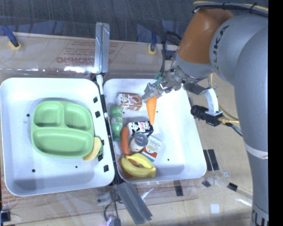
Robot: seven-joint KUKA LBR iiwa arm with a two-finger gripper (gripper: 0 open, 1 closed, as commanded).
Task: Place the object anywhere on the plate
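A: What sits on the left of the worktop [47, 55]?

B: A shallow white bin, the left bin [14, 173]. In it lies a green plate [62, 128] with three compartments, turned a little askew. A yellow banana [94, 150] leans against the plate's lower right corner, touching its rim, close to the wall shared with the neighbouring bin.

A: And next to it?

B: The right bin [181, 145], holding a cluster of toy foods along its left side. At the top is a small brown and white carton [129, 101]. Below it, against the dividing wall, a green bottle [116, 120]. Further down come a black and white carton [140, 126], an orange sausage-like piece [125, 140], a round grey-lidded item [140, 140] and a white and orange packet [152, 148]. At the bottom lies a second yellow banana [139, 167].

A: Where is the carrot?

B: The orange carrot [151, 109] hangs point down over the upper middle of the right bin, just right of the brown carton.

A: Is the arm holding it?

B: The tool [152, 91] is closed on the carrot's thick top end, its fingers pinching it. The grey arm [250, 79] with its orange band [200, 32] reaches in from the right.
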